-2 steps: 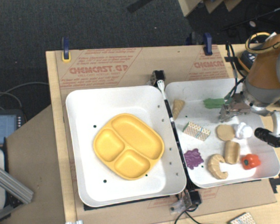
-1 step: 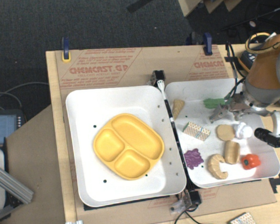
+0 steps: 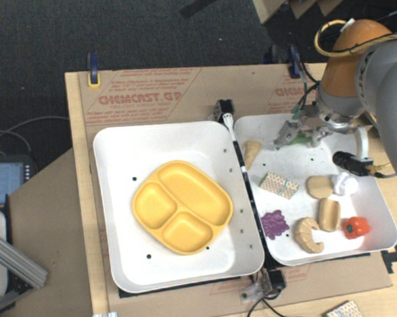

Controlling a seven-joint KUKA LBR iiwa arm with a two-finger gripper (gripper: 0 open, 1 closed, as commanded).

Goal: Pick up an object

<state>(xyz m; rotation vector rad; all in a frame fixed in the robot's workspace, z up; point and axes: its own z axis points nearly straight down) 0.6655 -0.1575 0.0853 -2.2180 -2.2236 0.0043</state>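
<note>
My gripper [image 3: 297, 135] hangs over the far part of the right bin [image 3: 378, 206], fingers apart and pointing down, with nothing between them. Just to its left a tan food piece [image 3: 251, 151] lies by the bin's left wall. Closer to the front lie a patterned cracker [image 3: 280, 184], a purple grape bunch [image 3: 273, 223], a croissant [image 3: 308, 235], a bread roll [image 3: 329, 214], a pale potato shape [image 3: 318, 187], a small white object [image 3: 345, 184] and a red pepper [image 3: 356, 227].
The left bin [image 3: 117, 160] holds a yellow divided plate [image 3: 181, 206]. A black divider rail [image 3: 239, 160] runs between the two bins. The arm's grey and orange body [image 3: 361, 55] fills the upper right above the right bin.
</note>
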